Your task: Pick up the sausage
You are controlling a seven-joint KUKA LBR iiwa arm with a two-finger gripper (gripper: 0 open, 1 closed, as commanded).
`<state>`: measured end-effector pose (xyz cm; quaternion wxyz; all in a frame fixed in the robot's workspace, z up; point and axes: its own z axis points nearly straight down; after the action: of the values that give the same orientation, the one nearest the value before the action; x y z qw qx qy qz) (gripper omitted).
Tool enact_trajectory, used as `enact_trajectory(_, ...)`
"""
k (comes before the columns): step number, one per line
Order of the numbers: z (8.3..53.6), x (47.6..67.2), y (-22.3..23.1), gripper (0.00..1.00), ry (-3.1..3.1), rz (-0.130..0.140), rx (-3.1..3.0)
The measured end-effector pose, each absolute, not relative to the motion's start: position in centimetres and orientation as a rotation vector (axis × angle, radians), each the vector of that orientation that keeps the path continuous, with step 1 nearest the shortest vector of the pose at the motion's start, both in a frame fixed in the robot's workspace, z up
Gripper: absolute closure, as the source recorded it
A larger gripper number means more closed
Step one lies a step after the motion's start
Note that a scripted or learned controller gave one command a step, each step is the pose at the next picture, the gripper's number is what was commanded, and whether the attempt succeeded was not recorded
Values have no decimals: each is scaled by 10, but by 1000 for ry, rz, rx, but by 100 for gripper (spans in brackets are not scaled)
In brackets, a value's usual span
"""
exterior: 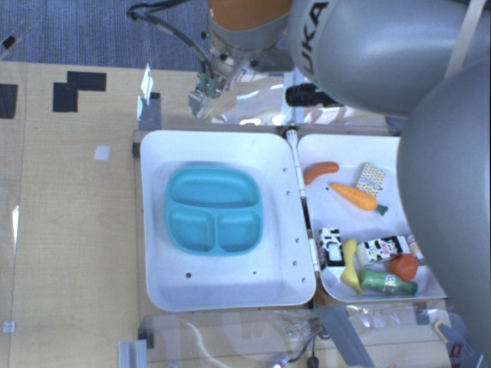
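Note:
The sausage [320,172], a short reddish-orange link, lies in the right bin [349,150] near its upper left corner, close to the divider between the bins. The arm's big grey body crosses the top and right of the view, with its orange band at the top centre. The wrist end of the gripper [205,92] hangs above the bench behind the left bin's far rim, well up and to the left of the sausage. I cannot make out its fingers.
A blue three-compartment plate [214,209] sits in the left bin [230,286]. The right bin also holds a carrot [354,196], a patterned small box [370,178], a black-and-white carton [331,248], a banana [350,265], a green bottle [387,283] and a red tomato [404,266].

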<state>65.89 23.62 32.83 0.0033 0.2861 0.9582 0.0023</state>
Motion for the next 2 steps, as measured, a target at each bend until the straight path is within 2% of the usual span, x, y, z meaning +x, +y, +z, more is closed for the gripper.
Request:
enact_trajectory(1, 202, 603, 235, 100, 3056, 5, 716)
enact_trajectory(2, 358, 534, 236, 100, 3095, 11, 476)
